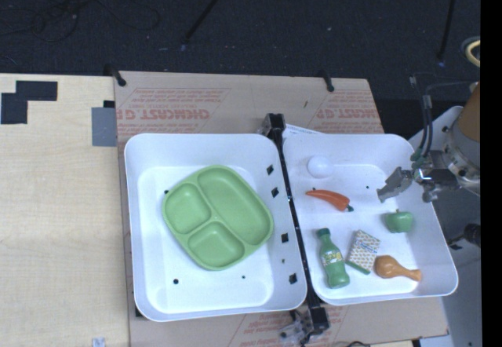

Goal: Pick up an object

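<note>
At the right edge of the frame, my claw [404, 182] hangs over the right bin's [369, 151] far right side; whether it is released or clenched I cannot tell from this angle. Nothing visible in its grasp.

Right bin contents: white ball [318, 166] near the top; red-orange chili pepper [329, 198] below it, mid-bin; green pepper-like piece [399, 220] just below my claw, apart from it; green bottle [332, 258] lying at lower left; patterned packet [362, 250] just beside the bottle; orange gourd-shaped toy [394, 268] at lower right, near the packet.

Left bin [149, 259]: a green divided plate [216, 216], tilted, centre of bin.

Cardboard sheet [235, 106] under both bins. Pale wood bench [55, 212] at left of frame.
</note>
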Action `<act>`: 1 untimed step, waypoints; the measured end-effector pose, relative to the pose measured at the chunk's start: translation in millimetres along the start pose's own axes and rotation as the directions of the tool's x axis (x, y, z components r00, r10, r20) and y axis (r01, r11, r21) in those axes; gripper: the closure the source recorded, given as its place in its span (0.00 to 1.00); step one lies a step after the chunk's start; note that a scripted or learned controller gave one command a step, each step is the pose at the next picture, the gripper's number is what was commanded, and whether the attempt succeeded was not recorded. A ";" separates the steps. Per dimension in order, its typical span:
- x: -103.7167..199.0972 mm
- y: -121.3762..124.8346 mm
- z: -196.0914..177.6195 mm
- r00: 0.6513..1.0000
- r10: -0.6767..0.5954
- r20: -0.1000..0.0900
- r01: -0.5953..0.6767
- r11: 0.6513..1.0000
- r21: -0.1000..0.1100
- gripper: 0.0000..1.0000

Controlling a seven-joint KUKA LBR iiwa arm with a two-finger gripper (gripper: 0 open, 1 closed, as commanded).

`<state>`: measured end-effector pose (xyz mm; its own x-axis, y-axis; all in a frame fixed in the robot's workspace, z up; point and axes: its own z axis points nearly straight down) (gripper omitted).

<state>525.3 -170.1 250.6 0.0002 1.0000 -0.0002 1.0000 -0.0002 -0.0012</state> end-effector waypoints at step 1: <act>0.8 0.8 41.9 1.000 0.000 -0.002 0.000 1.000 0.003 0.00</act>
<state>526.1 -169.2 208.7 0.0003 1.0000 0.0014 1.0000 -0.0003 -0.0045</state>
